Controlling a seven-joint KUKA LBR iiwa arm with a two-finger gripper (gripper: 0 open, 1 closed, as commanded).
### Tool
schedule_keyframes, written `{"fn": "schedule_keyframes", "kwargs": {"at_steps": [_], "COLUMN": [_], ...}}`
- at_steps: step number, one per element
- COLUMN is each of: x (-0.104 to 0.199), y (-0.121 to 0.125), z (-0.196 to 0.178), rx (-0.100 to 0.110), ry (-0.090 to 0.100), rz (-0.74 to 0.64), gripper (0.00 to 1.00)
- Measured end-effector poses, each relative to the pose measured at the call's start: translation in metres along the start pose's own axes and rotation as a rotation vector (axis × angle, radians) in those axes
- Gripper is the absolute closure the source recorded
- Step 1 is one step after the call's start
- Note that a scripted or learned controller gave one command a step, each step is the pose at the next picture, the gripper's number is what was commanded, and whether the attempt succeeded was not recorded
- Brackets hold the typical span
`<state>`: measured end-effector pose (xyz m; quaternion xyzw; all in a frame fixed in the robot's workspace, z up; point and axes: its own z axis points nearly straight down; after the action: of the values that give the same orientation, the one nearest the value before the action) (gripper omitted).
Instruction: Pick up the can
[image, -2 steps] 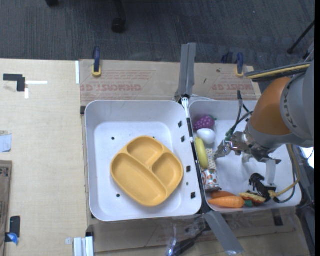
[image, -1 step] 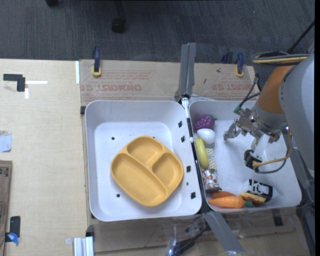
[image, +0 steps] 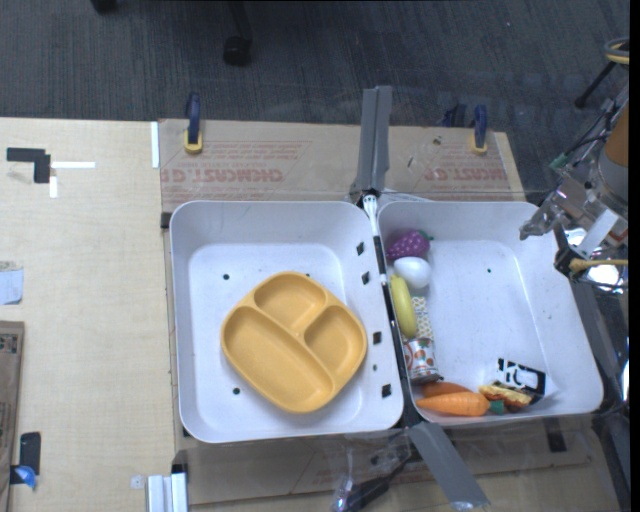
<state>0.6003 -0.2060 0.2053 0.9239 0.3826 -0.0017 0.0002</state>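
The yellow divided plate (image: 294, 342) lies in the left bin (image: 190, 300). Right of it, past the divider, the can (image: 421, 347) lies on its side below a banana (image: 403, 305). The gripper (image: 578, 228) sits far right; its fingers' state cannot be told.

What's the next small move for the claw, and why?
Probably swing left over the right bin toward the can. The claw sits at that bin's right rim, while the can lies on its side along the left wall, wedged between banana and carrot.
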Motion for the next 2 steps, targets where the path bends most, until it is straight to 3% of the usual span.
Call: {"fn": "schedule_keyframes", "kwargs": {"at_steps": [1, 2], "x": [0.047, 0.051], "y": [0.031, 0.008], "z": [0.113, 0.114], "rx": [0.000, 0.001], "ry": [0.002, 0.000], "rz": [-0.005, 0.113], "gripper": [0.00, 0.00]}}
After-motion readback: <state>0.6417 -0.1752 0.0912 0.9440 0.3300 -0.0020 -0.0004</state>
